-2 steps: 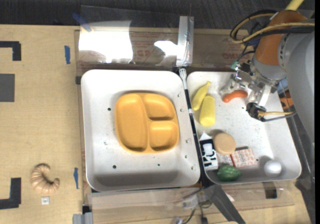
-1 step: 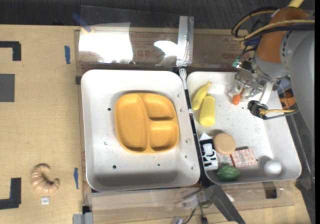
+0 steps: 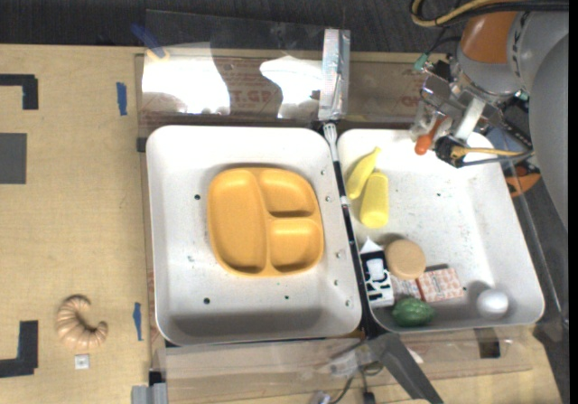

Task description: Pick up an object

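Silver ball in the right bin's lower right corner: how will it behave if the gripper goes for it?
It looks round and smooth, so the silver ball will probably roll if nudged and may slip from a pinch. It sits close to the right bin's corner wall, which might stop it rolling far but leave little room for a grasp.

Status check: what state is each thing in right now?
Tray: right side up, in left bin.
Banana: lying against right bin's left wall.
Yellow block: lying beside banana.
Tan disc: lying flat.
Silver ball: resting in near right corner.
Croissant: on bench, outside bins.
Gripper: above right bin's far edge.
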Controlling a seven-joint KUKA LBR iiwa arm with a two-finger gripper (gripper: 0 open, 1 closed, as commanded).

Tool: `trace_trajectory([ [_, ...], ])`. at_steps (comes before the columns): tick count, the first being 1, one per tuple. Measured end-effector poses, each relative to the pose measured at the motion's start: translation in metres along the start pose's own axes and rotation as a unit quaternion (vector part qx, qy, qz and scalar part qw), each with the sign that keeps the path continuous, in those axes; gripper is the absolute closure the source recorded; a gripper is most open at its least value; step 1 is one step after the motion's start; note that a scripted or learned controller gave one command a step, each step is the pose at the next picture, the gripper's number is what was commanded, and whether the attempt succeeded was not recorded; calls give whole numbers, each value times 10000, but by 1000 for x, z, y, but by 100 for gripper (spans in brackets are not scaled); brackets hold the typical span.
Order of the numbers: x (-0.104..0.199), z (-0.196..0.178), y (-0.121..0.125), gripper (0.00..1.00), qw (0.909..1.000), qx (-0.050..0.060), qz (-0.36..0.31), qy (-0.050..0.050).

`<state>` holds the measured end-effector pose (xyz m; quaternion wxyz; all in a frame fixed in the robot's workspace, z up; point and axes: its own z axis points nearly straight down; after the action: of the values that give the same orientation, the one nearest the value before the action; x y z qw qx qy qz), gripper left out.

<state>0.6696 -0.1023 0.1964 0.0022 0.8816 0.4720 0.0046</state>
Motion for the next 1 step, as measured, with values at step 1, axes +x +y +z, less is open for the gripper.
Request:
trace_trajectory([
  [1,43,12,-33,100,9648,38,2629,-42],
])
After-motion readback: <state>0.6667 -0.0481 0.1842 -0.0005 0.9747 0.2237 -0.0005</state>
